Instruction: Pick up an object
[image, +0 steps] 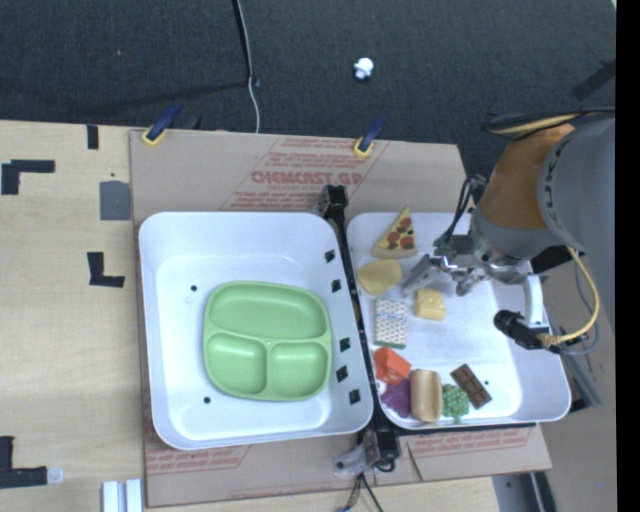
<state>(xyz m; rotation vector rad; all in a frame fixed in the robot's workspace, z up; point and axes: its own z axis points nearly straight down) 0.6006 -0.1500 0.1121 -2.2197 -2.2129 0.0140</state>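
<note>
The right bin (520, 375) holds several toy foods. A pizza slice (397, 235) lies at the back, with a pale yellow round piece (379, 277) in front of it. Near the middle sits a yellow cheese cube (431, 304). My gripper (441, 276) hangs just behind and above the cheese cube. Its fingers (416, 275) are spread open with nothing between them. A checked wafer (391, 322) lies to the left of the cube.
At the right bin's front lie an orange piece (392, 362), a purple piece (396, 399), a bun (426, 393), a green piece (455, 402) and a brown bar (470, 386). A green divided plate (267, 340) sits in the left bin (170, 250). A black cable (520, 328) hangs off the wrist.
</note>
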